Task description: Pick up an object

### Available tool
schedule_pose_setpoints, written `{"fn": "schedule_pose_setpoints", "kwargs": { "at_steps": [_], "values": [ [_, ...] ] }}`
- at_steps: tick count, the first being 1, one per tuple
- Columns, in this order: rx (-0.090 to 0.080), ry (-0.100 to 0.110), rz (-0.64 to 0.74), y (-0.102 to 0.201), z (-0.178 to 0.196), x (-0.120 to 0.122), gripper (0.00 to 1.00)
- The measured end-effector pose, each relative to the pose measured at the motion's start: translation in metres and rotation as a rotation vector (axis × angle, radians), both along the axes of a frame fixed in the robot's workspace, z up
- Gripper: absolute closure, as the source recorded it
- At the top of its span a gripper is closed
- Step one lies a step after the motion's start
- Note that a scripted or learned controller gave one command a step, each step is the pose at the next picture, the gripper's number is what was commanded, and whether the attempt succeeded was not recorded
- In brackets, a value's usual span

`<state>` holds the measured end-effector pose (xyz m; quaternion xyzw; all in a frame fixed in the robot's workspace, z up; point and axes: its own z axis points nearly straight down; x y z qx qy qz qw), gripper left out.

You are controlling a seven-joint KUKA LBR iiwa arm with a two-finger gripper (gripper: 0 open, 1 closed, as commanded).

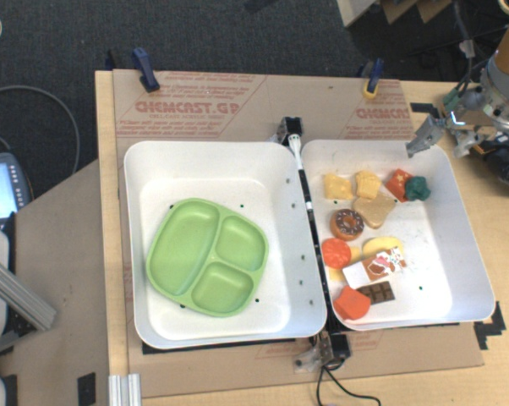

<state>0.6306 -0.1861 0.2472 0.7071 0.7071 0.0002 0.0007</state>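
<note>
We see two smooth, faintly glossy white plastic bins [145, 227], a matt green plastic divided plate [206, 256], glossy plastic toy foods such as a doughnut [348, 223], and a matt brown cardboard sheet [238, 100] printed in red.

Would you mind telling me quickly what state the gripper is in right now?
Gripper: cannot be told; it hovers over the far right corner of the right bin, with nothing seen in it.
</note>
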Motion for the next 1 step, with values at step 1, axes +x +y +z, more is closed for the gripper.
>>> {"fn": "schedule_pose_setpoints", "kwargs": {
  "at_steps": [1],
  "values": [
    [0.008,0.01,0.013,0.1395,-0.0473,-0.0411,0.0]
  ]
}}
